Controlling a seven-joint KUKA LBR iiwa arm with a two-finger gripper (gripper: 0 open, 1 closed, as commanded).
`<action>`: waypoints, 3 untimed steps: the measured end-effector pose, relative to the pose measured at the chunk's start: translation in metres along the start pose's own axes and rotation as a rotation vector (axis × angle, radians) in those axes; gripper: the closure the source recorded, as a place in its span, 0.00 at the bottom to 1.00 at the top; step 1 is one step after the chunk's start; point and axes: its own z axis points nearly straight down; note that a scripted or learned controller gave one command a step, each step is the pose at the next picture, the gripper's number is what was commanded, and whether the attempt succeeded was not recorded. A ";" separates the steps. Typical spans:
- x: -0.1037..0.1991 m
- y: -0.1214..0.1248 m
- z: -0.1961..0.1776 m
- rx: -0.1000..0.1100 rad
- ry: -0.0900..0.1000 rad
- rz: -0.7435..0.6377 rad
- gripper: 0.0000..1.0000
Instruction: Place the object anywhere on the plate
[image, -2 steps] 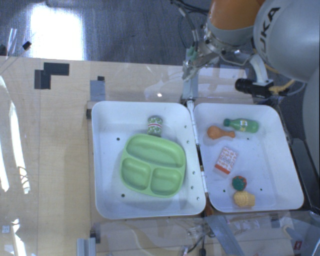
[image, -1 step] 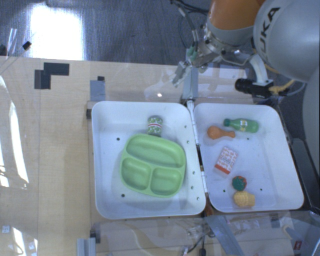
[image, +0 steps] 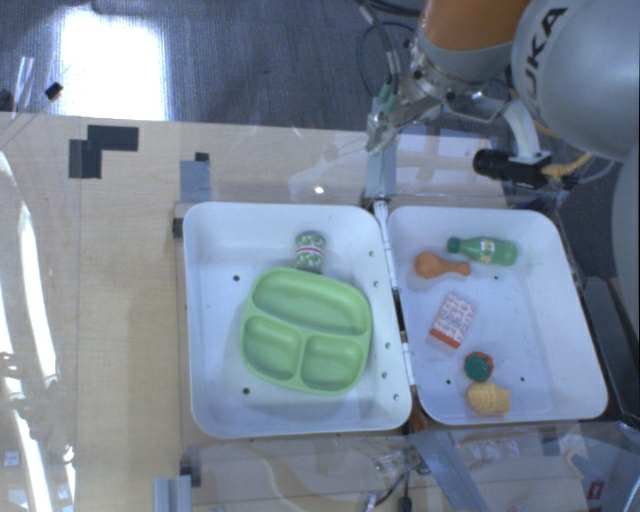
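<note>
My arm hangs at the upper right of the frame, gripper (image: 378, 150) pointing down above the far end of the seam between the bins; I cannot tell its state. The green plate (image: 306, 330) lies in the left bin (image: 210, 300), a small can (image: 310, 251) upright just beyond its far edge. The right bin (image: 570, 330) holds a green bottle (image: 483, 250) and other small items, with bare floor between them.

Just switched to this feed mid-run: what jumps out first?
The green divided plate fills much of the left bin, with a small can standing just behind it. The right bin holds a scatter of small items, including a green bottle and an orange-and-white carton. The gripper hangs above the far end of the seam between the bins.
</note>
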 end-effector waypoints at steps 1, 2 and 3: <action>0.000 0.000 0.000 0.000 0.000 -0.001 0.00; 0.000 0.003 -0.012 -0.008 -0.004 -0.004 1.00; 0.000 0.003 -0.011 -0.007 -0.004 -0.005 0.00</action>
